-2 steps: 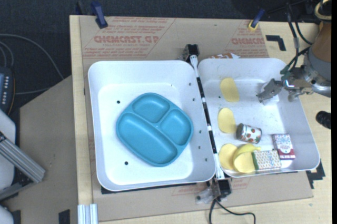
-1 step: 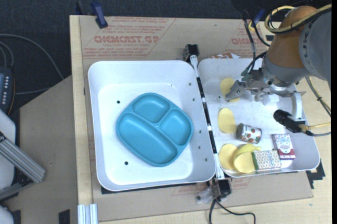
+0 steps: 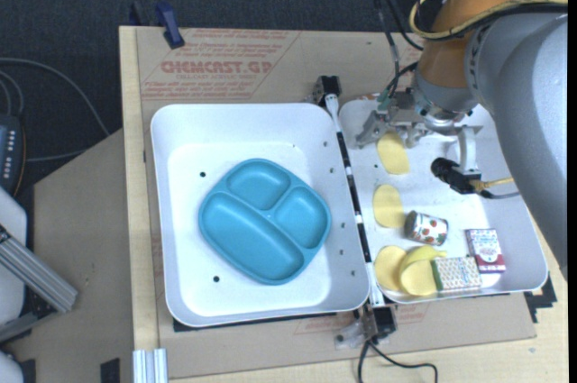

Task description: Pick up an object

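Observation:
My gripper (image 3: 393, 134) hangs at the far end of the right bin (image 3: 523, 219), its grey fingers (image 3: 368, 132) spread open with nothing between them. Just below it a pale yellow oval piece (image 3: 393, 156) lies on the bin floor. A second yellow piece (image 3: 388, 205) sits nearer the middle. Beside that lies a small can (image 3: 425, 229) with a red and white label. Toward the front are a red and white carton (image 3: 484, 248), a green and beige box (image 3: 458, 275) and two yellow rounded pieces (image 3: 401, 271).
The left bin (image 3: 180, 147) holds a blue divided plate (image 3: 262, 220). A black divider strip (image 3: 350, 183) runs between the bins. The grey arm with its orange band (image 3: 460, 21) covers the right bin's far right corner. A black cable plug (image 3: 453, 174) hangs below the wrist.

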`<state>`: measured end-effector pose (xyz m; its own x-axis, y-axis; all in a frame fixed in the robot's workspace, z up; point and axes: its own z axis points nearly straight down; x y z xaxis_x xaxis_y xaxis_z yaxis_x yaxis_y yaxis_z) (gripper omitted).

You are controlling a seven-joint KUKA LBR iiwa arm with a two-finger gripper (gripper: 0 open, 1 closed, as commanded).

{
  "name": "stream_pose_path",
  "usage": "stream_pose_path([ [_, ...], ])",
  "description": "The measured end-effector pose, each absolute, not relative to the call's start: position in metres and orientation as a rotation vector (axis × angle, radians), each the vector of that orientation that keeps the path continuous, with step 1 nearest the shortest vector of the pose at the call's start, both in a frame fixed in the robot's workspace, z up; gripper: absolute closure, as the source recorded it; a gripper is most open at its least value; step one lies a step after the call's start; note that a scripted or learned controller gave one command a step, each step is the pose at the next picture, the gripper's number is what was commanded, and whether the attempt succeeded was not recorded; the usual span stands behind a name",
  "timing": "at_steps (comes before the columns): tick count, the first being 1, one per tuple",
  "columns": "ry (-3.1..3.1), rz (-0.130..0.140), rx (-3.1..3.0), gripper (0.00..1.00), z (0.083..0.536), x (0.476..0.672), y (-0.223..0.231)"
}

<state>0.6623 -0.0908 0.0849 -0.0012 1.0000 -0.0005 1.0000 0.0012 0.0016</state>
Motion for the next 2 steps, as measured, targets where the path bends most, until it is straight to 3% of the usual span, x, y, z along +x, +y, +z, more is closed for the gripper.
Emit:
stream_pose_path([
  [1,2.221,0.002,2.215,1.00,0.0956,0.6631,-0.0909],
  [2,2.221,0.002,2.215,0.00,0.0953,0.6629,-0.0908],
])
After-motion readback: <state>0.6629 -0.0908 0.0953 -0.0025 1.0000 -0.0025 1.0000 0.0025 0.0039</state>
